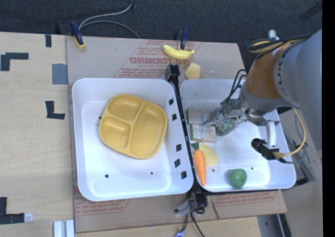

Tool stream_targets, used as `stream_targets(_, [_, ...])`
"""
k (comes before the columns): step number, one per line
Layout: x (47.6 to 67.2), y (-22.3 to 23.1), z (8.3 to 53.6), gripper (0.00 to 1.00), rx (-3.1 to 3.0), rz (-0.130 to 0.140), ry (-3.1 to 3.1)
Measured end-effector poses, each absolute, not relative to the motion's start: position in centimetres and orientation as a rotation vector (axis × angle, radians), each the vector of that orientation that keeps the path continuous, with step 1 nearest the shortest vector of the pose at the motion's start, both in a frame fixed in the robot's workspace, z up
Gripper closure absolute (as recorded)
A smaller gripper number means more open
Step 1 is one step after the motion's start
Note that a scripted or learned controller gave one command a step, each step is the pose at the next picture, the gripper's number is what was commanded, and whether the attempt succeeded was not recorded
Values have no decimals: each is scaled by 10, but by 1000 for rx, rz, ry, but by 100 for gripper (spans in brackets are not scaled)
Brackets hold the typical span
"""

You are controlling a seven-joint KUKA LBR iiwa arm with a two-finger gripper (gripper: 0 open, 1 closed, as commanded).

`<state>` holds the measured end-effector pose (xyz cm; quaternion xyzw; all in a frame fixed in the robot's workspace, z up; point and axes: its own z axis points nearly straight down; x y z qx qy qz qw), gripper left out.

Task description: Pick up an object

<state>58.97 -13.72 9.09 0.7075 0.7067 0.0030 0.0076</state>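
**Operator:** Report the position of the gripper (pixel 219 120) and the condition of its fingers.

**Technician:** The gripper is low inside the right bin (pixel 261 176), at the bin's middle; the grey arm (pixel 293 84) with its orange band enters from the right side of the camera view. Finger condition: cannot tell; the wrist covers the tips and the picture is too coarse there.

**Operator:** Which objects lie within reach?

**Technician:** A patterned cloth or sponge (pixel 200 124) lies directly at the gripper tip, touching or just beside it; contact cannot be confirmed. A carrot (pixel 200 166) and a pale yellow piece (pixel 210 154) lie near the gripper, on the side toward the viewer; a green fruit (pixel 237 178) lies farther off on that same side, near the bin's front wall.

**Operator:** And away from the gripper?

**Technician:** The left bin (pixel 89 173) holds a yellow divided plate (pixel 133 126), well apart from the gripper; a banana (pixel 178 52) and a small yellow block (pixel 192 70) rest on the cardboard beyond the bins.

**Operator:** Task status?

**Technician:** Judged as early to midway; the approach to the cloth appears complete; no object is seen raised or clearly between the fingers. Remaining, by this judgement: secure the grasp; lift clear of the bin floor.
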Motion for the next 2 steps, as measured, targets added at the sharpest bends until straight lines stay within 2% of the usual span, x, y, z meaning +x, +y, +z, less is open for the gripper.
stream_targets(1, [591,-136,102,100,2210,15,2212])
stream_targets(2, [578,-33,184,100,2219,0,2225])
